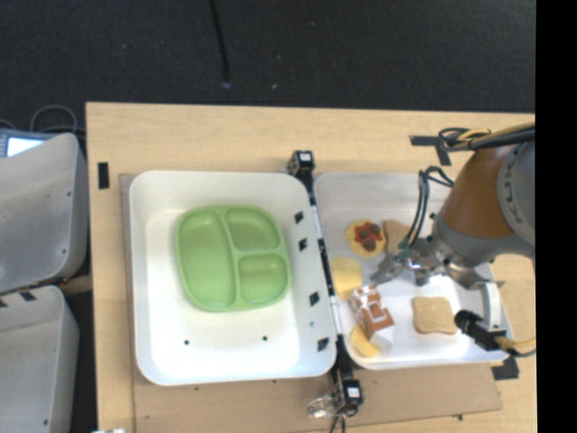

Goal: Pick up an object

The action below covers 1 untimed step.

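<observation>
**Arm low over the right bin, nothing clearly gripped**

The gripper [403, 269] sits low in the right bin [469, 354], and I cannot tell how wide the jaws stand; no item shows between them. Just beside it lie the candidates: a small pizza slice with red topping [367, 235] toward the back, a yellow cheese block [345, 276] to the left, a brown-and-white box [372, 311] in front, and a slice of toast [433, 315] just in front of the wrist. A second yellow piece [362, 345] rests near the front wall.

The items crowd together, so the likely failure is a descent between two of them, or a nudge that slides one off instead of gripping it. The flat toast and cheese offer little edge to catch.

The left bin [144, 350] holds a green divided plate [233, 257], well apart from the arm. Both bins rest on the tabletop [270, 138].
</observation>
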Each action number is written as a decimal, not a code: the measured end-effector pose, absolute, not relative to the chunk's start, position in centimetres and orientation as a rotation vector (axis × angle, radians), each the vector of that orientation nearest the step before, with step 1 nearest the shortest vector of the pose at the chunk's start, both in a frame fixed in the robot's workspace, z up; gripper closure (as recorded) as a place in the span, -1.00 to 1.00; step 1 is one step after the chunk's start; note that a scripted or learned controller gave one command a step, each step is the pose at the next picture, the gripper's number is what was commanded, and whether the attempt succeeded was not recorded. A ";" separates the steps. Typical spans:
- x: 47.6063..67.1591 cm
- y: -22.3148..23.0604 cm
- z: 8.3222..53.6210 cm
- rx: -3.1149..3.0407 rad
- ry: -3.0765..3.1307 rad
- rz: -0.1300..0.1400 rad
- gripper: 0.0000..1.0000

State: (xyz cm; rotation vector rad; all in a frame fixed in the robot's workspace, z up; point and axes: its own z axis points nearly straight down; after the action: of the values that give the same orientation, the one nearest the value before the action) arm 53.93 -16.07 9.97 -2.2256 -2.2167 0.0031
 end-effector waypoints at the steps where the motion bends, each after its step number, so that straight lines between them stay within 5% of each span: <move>1: 54.0 -16.2 11.2 -2.235 -2.212 -0.002 1.00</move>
State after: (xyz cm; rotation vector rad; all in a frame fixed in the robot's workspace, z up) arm 54.04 -16.17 11.17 -2.2350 -2.2123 -0.0017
